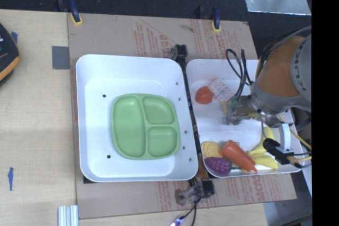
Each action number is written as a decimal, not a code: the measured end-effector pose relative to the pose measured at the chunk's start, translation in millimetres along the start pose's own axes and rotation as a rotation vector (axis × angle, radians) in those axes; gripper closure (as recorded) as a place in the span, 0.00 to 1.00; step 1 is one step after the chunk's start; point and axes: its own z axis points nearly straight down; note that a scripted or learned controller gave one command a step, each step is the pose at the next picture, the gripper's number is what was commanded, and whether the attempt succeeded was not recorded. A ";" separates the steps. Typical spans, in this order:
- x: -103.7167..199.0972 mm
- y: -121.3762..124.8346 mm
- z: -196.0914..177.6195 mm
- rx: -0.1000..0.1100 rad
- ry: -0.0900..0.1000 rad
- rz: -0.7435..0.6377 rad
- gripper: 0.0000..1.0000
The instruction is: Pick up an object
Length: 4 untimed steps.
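Down in the right white bin (212, 69) your gripper (233, 114) hovers, grip state unclear; round red plastic tomato (204, 95) sits just left, near enough to grab.

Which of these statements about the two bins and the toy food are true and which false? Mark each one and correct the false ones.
1. The green divided plate lies in the left bin. True.
2. The carrot lies on the green plate. False: it lies in the right bin.
3. The tomato sits apart from the carrot. True.
4. The purple eggplant lies at the right bin's far edge. False: it lies by the near edge, beside the carrot.
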 end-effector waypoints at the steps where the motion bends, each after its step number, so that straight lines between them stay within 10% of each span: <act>1: -35.9 40.4 -73.4 -0.005 -0.001 0.002 1.00; 2: -4.4 112.7 -13.6 -0.001 0.001 0.001 1.00; 4: -60.3 72.2 -4.1 -0.002 0.000 0.003 1.00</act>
